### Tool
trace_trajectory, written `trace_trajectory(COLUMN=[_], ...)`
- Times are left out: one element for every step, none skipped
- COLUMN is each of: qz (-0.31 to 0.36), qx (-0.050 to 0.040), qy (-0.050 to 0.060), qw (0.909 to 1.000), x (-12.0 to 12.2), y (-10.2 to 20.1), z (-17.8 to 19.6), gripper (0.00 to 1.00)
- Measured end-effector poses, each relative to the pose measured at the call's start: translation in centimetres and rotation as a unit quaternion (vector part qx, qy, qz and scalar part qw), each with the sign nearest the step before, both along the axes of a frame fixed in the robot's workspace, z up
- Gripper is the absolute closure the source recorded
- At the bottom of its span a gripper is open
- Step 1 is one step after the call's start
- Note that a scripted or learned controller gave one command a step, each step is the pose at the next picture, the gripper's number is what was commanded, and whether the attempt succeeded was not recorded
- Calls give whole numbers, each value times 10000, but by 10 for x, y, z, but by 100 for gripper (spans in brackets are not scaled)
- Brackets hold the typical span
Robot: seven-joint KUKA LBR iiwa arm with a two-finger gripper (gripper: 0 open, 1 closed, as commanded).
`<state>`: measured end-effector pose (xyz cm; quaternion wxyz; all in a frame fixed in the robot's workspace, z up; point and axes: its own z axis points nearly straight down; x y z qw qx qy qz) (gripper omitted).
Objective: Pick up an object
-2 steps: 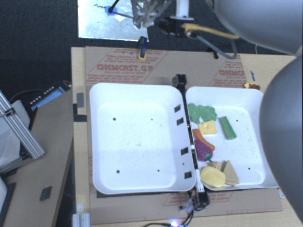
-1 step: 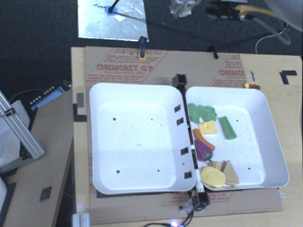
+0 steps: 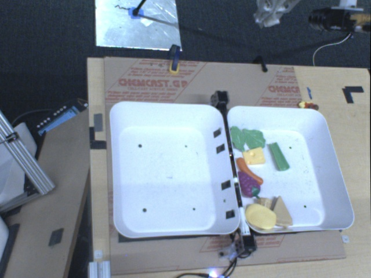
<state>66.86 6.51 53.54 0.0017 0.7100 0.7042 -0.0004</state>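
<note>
Nearest me, a yellow disc and tan wedge sat by the right bin front wall; beyond lay a purple piece, cheese block, green stick and leaf. Nothing was picked yet. The gripper hung far back above the surface; I couldn't tell its fingers' state.

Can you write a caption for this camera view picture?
Toy foods cluster in the right bin beside the left bin, with the gripper raised beyond them.
</note>
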Motion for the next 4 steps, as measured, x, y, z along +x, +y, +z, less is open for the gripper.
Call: trace_trajectory(qz=[85,88,67,71], qx=[17,40,-2,38], qy=[72,-65,82,-55], qw=[9999,9999,9999,10000], x=[-35,-28,-32,-6], y=[62,110,132,152], z=[-121,2,-194,-82], gripper=[100,100,100,100])
